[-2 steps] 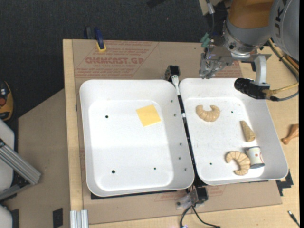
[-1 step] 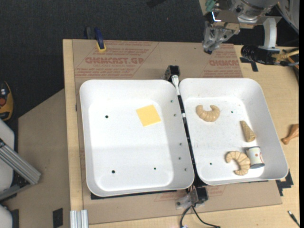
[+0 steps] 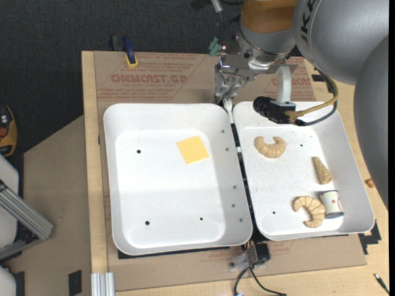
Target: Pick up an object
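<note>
White right bin (image 3: 345, 134): upper croissant (image 3: 271, 146) crosswise, tips up; pincer (image 3: 226, 95) state unclear.

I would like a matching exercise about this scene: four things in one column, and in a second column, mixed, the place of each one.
Things:
1. yellow square slice
2. small can
3. gripper
4. upper croissant

Places:
A. near the right bin's front right corner, beside the lower croissant
B. in the left bin, alone
C. above the far end of the rims where the two bins meet
D. in the far half of the right bin, toward its left side

Pairs: 1-B, 2-A, 3-C, 4-D
</note>
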